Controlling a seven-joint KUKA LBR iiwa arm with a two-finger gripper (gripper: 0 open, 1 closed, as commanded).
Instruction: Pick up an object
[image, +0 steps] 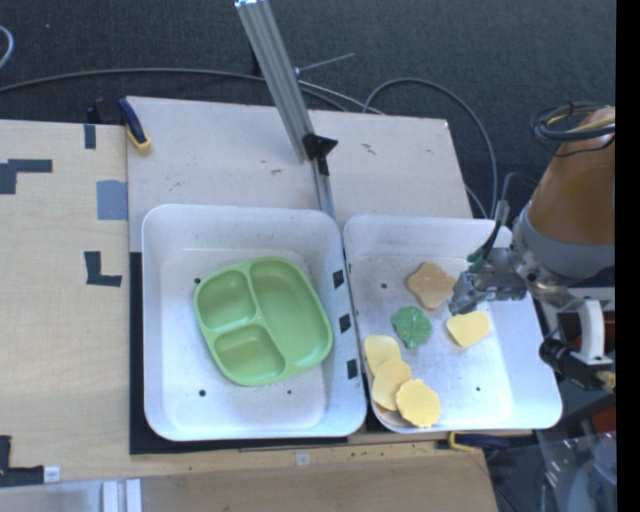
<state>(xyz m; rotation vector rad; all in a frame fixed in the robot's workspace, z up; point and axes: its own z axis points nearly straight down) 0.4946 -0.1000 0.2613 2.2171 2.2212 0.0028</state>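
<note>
In the right bin (520, 400) lie a tan flat piece (431, 284), a green leafy piece (411, 327), a pale yellow piece (468, 328) and three round yellow slices (400, 385) stacked toward the front left corner. My gripper (466, 296) reaches in from the right and hangs low between the tan piece and the pale yellow piece, just above the latter. I see nothing held in it.
The left bin (165, 400) holds a green three-compartment plate (263, 320). A metal pole (285, 85) slants across the back of the bench to the divide between the bins. Cables run behind the bins.
</note>
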